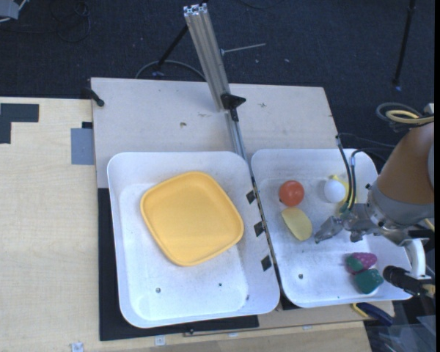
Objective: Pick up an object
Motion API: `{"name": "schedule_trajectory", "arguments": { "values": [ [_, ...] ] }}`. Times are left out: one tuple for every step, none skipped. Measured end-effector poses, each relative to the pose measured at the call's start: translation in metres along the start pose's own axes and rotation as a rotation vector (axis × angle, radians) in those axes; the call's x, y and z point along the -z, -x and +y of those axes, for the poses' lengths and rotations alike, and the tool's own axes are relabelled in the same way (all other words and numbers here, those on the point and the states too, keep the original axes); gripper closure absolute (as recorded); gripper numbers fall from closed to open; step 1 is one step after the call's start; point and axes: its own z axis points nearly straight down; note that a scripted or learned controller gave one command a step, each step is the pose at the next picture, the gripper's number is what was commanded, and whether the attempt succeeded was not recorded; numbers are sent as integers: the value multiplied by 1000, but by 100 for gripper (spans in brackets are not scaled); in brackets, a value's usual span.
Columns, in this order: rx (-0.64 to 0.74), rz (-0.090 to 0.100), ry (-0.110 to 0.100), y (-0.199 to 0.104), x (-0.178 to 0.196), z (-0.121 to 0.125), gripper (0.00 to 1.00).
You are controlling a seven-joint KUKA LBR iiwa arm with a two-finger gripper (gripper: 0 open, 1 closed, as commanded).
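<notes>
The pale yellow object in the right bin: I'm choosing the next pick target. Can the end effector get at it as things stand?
Probably yes. The end effector hangs just right of the pale yellow object, with bare bin floor between them. The orange ball sits close above it and might crowd a grasp.

Even, fairly bright overhead light, soft shadows, mild glare on the white bins (125,196), slightly soft focus.

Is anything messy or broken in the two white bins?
Nothing looks broken or spilled. The yellow plate lies a bit crooked in the left bin. The orange ball and white ball rest in the right bin.
</notes>
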Motion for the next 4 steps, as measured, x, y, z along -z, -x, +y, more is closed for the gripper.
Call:
{"name": "schedule_trajectory", "arguments": {
  "values": [
    [-3,-1,4,1,12,1,100],
    [0,-2,8,-3,72,4,100],
    [-1,-2,6,-2,104,4,100],
    [2,0,4,-54,95,-3,100]
  ]
}}
